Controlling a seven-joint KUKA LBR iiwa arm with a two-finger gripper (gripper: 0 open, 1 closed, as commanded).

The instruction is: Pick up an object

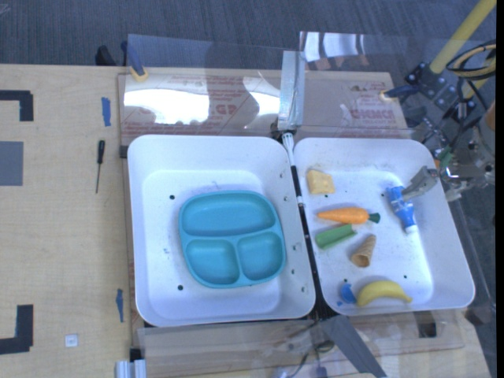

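Right bin [441, 282] was the landmark — left of it sat a second bin with a teal divided plate [231, 237]. Gripper [421, 181] hung at the right bin's upper right. Blue-and-white tube [401, 207] lay just below-left of the jaws, touching or nearly so, long axis running down-right. Jaw state: couldn't tell. Carrot [346, 216], banana [381, 292] farther left and lower — the tube was likeliest.

I'm in a robotics lab: plywood bench [47, 211], two white bins [150, 172], clear shields [236, 93], toy food [344, 215], cables [472, 61].
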